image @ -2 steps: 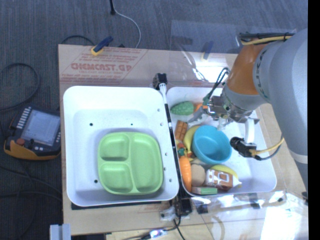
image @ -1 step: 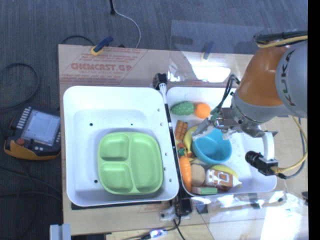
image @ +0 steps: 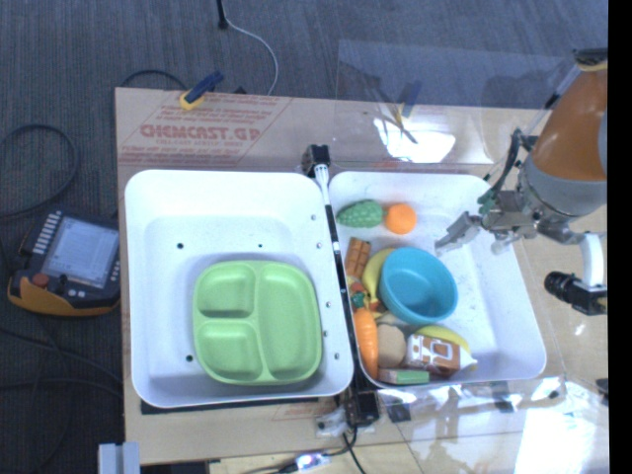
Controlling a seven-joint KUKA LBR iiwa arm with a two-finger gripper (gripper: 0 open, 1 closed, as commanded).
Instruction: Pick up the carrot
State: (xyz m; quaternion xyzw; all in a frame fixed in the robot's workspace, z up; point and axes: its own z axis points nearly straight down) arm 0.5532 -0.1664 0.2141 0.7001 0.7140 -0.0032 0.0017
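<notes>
Carrot: a small orange tapered toy carrot (image: 366, 336) of smooth plastic lies in the right shallow white bin (image: 513, 309), hard against the bin's left wall, its length running along that wall.
Carrot's look: bright orange, glossy, thicker toward the near end; its top end is tucked by a yellow curved banana-like piece (image: 372, 278) and the rim of the round blue plastic bowl (image: 419, 284).
Neighbours: a beige rounded block (image: 391, 345) touches the carrot's right side, and a brown and white carton-like toy (image: 432, 355) lies just beyond; a brown ridged piece (image: 356, 257) sits farther up the same wall.
Why crowded: the toys appear heaped loosely, so the carrot is wedged between wall and block, leaving little room for fingers on either side.
Far items: a green bumpy toy vegetable (image: 359, 213) and an orange ball (image: 400, 218) rest near the bin's far edge.
Gripper: the two-finger gripper (image: 478, 227) hangs above the bin's right part, well apart from the carrot, fingers spread and empty.
Left bin: the left white bin (image: 158, 265) holds a light green divided plastic plate (image: 259, 321).
Progress: judged not yet begun; the approach must cross over the bowl.
</notes>
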